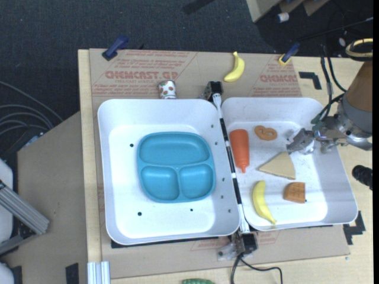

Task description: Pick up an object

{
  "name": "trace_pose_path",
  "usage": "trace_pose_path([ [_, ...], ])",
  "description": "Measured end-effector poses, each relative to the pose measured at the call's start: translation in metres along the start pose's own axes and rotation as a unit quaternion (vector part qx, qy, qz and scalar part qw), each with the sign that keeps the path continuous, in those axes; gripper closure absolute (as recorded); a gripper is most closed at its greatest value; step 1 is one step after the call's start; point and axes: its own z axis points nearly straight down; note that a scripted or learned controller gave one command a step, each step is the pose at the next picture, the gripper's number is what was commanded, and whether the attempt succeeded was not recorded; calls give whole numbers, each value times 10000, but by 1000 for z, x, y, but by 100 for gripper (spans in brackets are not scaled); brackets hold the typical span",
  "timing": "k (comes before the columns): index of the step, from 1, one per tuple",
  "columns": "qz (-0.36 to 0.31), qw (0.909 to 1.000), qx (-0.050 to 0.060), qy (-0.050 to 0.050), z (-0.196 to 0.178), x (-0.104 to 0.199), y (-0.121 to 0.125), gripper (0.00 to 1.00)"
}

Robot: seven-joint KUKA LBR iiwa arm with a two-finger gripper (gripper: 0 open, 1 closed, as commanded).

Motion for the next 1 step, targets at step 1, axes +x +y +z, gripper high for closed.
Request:
trace_pose_path([
  [1,1,10000,-9,-6,96,22,61,0],
])
